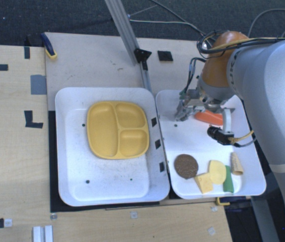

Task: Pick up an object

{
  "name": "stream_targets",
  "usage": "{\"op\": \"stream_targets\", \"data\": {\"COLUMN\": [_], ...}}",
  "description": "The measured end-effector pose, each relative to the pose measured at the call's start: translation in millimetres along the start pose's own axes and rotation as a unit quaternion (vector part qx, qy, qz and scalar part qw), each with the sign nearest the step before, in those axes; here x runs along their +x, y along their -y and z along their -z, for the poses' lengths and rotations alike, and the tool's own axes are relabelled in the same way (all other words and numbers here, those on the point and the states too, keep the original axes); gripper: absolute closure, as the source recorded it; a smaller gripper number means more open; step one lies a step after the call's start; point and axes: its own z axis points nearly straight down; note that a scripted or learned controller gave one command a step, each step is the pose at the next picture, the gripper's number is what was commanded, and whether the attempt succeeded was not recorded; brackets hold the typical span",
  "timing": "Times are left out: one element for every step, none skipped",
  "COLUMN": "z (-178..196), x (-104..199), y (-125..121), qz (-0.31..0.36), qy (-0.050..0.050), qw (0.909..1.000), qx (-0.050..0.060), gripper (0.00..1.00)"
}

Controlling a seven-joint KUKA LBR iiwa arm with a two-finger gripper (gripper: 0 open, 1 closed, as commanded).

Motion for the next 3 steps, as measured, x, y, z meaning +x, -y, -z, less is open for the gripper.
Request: {"op": "stream_targets", "data": {"z": [62.2,115.7,125.2], "x": [-5.2,-4.9,57.7], "y": [-1.9,-3.4,-7.0], "qz": [-0.001,-0.001,0.002], "qy": [-0.002,-0.002,-0.003], "qw": [1.0,1.0,1.0], "qx": [0.0,0.0,0.002], "gripper": [1.0,1.0,1.0]}}
